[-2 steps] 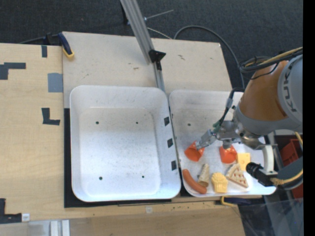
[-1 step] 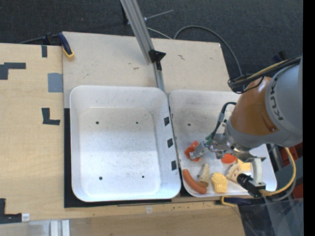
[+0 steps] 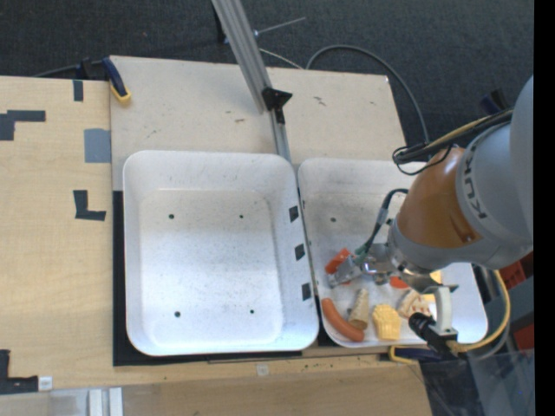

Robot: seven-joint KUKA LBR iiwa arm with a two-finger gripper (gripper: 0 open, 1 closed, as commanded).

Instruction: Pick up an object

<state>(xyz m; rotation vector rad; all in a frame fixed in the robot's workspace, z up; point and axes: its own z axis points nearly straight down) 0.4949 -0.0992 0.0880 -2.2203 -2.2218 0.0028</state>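
Note:
My gripper (image 3: 354, 269) is low in the right bin (image 3: 347, 193), near its front middle, with the grey-and-orange wrist covering most of it. Right at its tip lies a small red-orange piece (image 3: 336, 261). In front of it sit a pale tan cone-shaped piece (image 3: 358, 302), a red-orange sausage (image 3: 341, 319) along the front wall, and a yellow corn cob (image 3: 387, 321). A pale bread-like piece (image 3: 414, 302) lies further right. Nothing is visibly between the fingers.
The left bin (image 3: 208, 250) stands beside the right one, separated by a raised rim with black clips. A slanted metal rail (image 3: 247, 46) runs from the top down to the bins' back edge. The arm hides the right bin's right side.

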